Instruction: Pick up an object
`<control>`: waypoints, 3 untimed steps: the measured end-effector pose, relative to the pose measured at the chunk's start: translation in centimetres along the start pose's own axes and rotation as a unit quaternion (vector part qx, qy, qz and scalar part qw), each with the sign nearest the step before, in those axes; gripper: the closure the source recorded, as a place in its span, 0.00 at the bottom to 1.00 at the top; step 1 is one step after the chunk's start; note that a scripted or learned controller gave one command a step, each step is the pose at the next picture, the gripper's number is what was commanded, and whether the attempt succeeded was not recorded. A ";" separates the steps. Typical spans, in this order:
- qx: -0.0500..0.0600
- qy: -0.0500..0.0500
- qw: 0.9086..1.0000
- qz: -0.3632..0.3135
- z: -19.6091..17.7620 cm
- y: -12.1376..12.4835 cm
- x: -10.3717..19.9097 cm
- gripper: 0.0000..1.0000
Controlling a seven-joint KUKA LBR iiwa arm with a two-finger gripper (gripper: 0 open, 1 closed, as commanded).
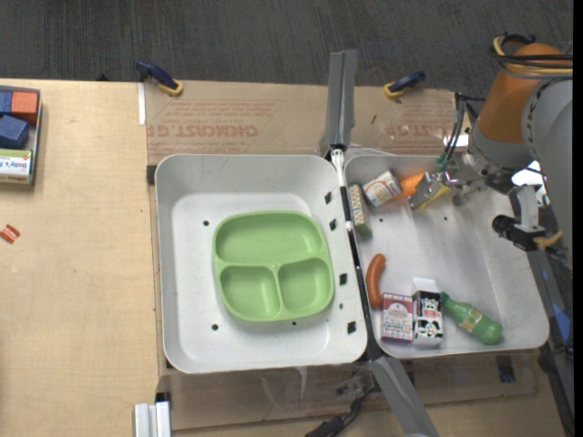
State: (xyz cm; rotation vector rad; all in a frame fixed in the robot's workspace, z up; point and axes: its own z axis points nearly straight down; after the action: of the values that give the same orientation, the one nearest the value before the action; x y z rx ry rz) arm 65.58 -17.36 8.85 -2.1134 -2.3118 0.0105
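The right bin (492, 244) holds several items. At its far left lie a small white jar (381, 190) and an orange carrot-like piece (412, 183). A narrow green box (356, 209) leans on the left wall. A red sausage (374, 279), a pink carton (397, 318), a cow-print carton (427, 315) and a green bottle (474, 320) lie along the near side. My gripper (430, 192) hangs low in the bin's far part, right beside the orange piece. Whether it touches that piece is unclear.
The left bin (182, 244) carries a green divided plate (273, 265). An upright grey divider (342, 107) rises behind the bins' joint. Clamps (159, 77) sit on the cardboard at the back. A box of blue and red blocks (18, 130) rests on the bench at far left.
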 end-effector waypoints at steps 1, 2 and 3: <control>0.001 -0.002 0.996 0.086 -0.1 0.5 6.4 0.00; 0.001 -0.003 0.996 0.084 -1.0 0.5 6.4 1.00; 0.001 -0.003 0.996 0.084 -1.0 0.5 6.4 0.00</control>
State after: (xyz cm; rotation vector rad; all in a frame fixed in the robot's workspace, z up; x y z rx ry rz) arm 65.55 -10.90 9.83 -2.3026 -2.1279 0.0197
